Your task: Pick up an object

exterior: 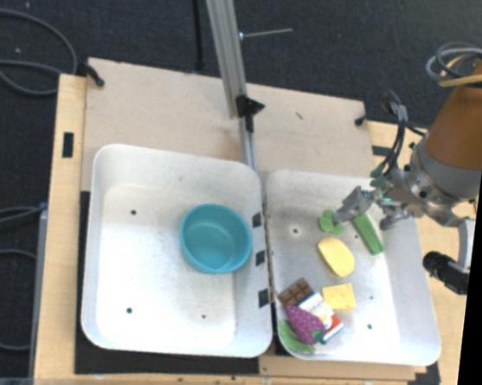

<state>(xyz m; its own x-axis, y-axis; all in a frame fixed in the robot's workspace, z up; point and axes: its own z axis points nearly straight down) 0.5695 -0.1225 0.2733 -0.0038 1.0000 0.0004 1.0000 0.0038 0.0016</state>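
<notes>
Gripper (368, 208) sits over the upper part of the right bin (413, 278), its grey fingers spread apart and angled down-left from the orange-banded arm (458, 127). Between and just under the fingers lies a green stick (369, 232), slanting down to the right; whether the fingers actually touch it cannot be told, and it appears to rest on the bin floor rather than being lifted. A small green piece (331, 222) lies just left of the stick, near the left fingertip.

Taking the stick as the mark: below and slightly left of it lies a yellow oval (336, 256), close but apart. Further below is a yellow block (340, 295). Down-left of that, near the bin's lower left corner, a cluster is packed together: a brown chocolate bar (296, 292), a purple grape bunch (302, 323), a small red and white item (327, 318) too small to identify, and a green plate (292, 342) beneath them.

Well to the left of the stick, across the divide, the left bin (123, 303) holds a teal bowl (215, 238), upright, near its middle right. A metal pole (228, 46) rises from behind the seam between the bins.
</notes>
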